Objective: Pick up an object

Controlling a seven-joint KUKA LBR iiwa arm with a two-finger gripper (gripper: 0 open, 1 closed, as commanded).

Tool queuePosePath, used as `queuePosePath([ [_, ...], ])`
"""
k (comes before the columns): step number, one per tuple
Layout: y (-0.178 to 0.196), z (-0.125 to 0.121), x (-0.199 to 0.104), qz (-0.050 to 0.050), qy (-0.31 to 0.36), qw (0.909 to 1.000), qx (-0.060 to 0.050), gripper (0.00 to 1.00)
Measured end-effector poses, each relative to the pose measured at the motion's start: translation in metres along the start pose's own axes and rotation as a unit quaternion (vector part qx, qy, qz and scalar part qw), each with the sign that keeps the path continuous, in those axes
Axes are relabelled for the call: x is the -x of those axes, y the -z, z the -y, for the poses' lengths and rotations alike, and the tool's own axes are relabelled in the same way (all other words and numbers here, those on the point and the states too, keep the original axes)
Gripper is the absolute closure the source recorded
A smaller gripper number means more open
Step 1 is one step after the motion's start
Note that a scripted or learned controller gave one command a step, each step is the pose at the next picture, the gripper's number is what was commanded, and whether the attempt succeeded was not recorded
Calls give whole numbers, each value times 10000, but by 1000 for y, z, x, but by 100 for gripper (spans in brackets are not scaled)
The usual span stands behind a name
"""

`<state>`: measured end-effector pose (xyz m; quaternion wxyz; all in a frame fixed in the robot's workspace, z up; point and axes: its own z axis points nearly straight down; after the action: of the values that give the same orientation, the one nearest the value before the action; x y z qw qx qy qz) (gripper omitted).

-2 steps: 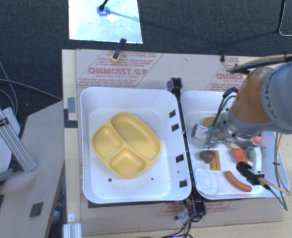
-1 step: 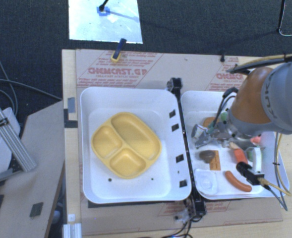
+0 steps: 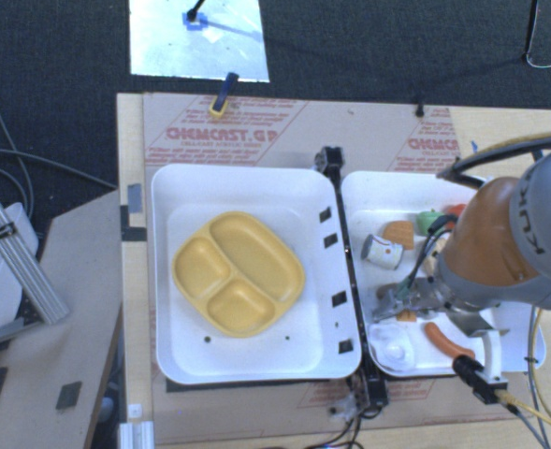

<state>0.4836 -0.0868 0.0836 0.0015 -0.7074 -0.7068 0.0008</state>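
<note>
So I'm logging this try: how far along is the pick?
Done: the arm has reached into the right bin, its pincer low among the items. In hand: nothing visibly gripped. Left: closing on something, perhaps the orange piece, and lifting it.

We see a thick arm [image 3: 528, 241] built of rounded, smooth segments; the upper casing is light grey, and dark letters, partly cut off at the frame edge, run down its side; below that sits a broad orange band [image 3: 485, 227] of glossy finish; a further grey collar follows beneath it; thin dark cables loop along the wrist toward the tool [image 3: 394, 299], which is small, metallic grey with darker parts; its details are too small for us to make out.
</note>
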Motion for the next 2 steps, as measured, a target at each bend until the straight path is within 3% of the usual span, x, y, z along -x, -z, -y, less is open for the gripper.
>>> queuePosePath([
  [1,2,-71,19,16,27,10000,56,0],
  [2,0,-35,2,-4,11,10000,-1,0],
])
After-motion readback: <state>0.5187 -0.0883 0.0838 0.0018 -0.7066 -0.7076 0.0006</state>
